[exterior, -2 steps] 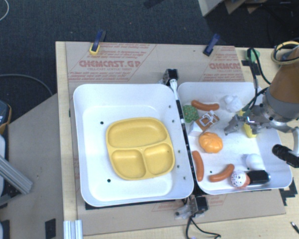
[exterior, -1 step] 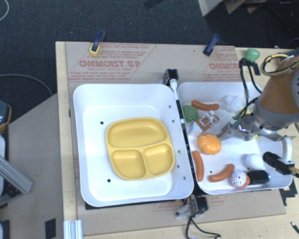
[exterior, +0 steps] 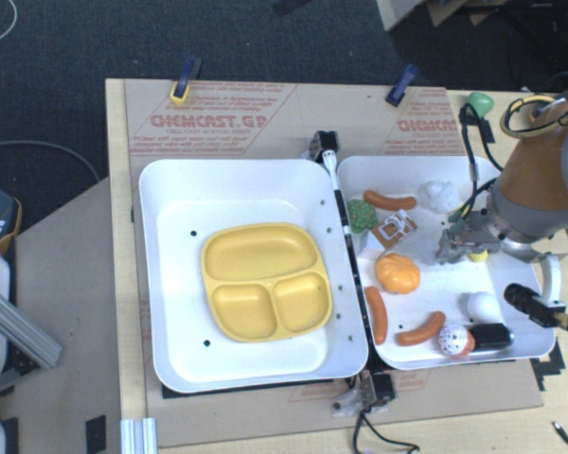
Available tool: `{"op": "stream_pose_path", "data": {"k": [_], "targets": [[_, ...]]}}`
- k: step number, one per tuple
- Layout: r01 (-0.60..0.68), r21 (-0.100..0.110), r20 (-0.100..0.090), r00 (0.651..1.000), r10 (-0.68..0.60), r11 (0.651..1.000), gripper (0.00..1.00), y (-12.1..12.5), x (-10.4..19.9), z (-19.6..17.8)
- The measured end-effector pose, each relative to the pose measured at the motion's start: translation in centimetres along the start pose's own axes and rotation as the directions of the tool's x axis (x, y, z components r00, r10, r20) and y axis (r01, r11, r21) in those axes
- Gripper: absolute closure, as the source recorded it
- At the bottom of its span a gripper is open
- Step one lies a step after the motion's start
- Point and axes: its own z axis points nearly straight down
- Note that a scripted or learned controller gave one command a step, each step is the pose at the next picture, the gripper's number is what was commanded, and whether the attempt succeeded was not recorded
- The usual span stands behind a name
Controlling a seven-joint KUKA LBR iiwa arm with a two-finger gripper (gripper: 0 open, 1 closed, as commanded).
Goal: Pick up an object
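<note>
Reaching in from the right, arm (exterior: 535, 173) bent down over the right bin (exterior: 511, 353), claw (exterior: 461, 245) low near the orange ball (exterior: 398, 273); cannot tell if open or shut

A single fixed camera looks down at a slant from above the worktop (exterior: 265, 112), taking in both white bins (exterior: 170, 253) side by side.
</note>
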Motion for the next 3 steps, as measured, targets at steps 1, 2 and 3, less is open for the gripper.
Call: {"op": "stream_pose_path", "data": {"k": [1,2,3], "targets": [[0.002,-0.005,0.002,1.000,-0.002,1.000,1.00,0.6,0.1,-4.4],[0.002,-0.006,0.002,1.000,-0.002,1.000,1.00,0.5,0.3,-8.8],[0.003,-0.007,0.002,1.000,-0.003,1.000,1.00,0.6,0.3,-13.3]]}}
